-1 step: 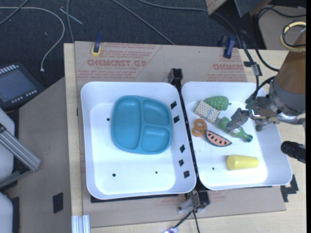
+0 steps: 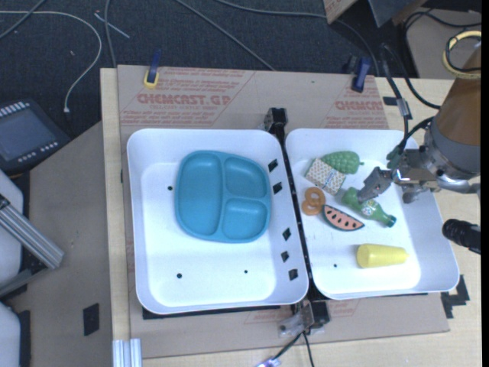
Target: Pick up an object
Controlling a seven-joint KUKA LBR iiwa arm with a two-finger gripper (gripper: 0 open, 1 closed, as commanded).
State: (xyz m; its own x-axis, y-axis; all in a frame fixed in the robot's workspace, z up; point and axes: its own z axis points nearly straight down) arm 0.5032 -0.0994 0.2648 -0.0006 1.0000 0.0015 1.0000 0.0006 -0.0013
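Note:
In the right bin lie several small toys: a green bumpy fruit, a patterned cracker-like block, an orange ring, a watermelon slice, a green bottle-like piece and a yellow block. My gripper hangs low over the bin's middle, right above the upper end of the green bottle-like piece. Nothing is visibly held between its fingers. The arm comes in from the right.
The left bin holds a blue divided plate. Black clips run along the divider between the bins. Blue clamps pin the cardboard at the back. Cables lie on the floor beyond the bench.

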